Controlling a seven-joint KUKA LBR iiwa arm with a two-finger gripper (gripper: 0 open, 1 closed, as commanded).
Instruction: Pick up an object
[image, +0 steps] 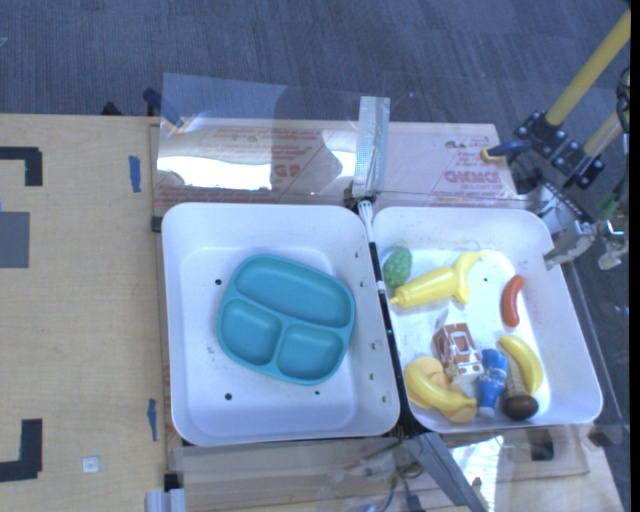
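wooden bench (80, 300) carries 2 white bins (190, 300); claw (585, 235) by right rim, grip state unclear.

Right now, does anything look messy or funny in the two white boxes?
A little. The toys in the right bin are jumbled: near the front, a yellow banana, a small carton and a blue toy are heaped together. The teal plate in the left bin lies flat. Nothing looks spilled or broken.

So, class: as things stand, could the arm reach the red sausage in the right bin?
Probably yes. The red sausage lies alone on bare floor of the right bin, apart from the bananas, with nothing over it, on the side nearest the arm.
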